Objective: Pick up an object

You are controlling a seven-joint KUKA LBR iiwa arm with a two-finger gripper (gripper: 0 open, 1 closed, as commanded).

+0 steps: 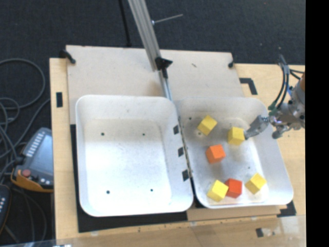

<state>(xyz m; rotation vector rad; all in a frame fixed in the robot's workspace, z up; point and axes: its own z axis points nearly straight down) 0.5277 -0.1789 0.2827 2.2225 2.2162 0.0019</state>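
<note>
gripper (266, 128) fingers spread, holding nothing | one tip beside yellow block (236, 135) | arm (295, 107) cut off at right

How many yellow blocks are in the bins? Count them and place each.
4, all in the right bin: one upper left, one by the pincer, one bottom centre, one bottom right.

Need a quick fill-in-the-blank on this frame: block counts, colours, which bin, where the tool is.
1. All the blocks lie in the ____ bin.
2. The number of yellow blocks there is ____.
3. The red block touches a block coloured ____.
4. The tool is nearest a block coloured ____.

Missing words: right; four; yellow; yellow
</note>
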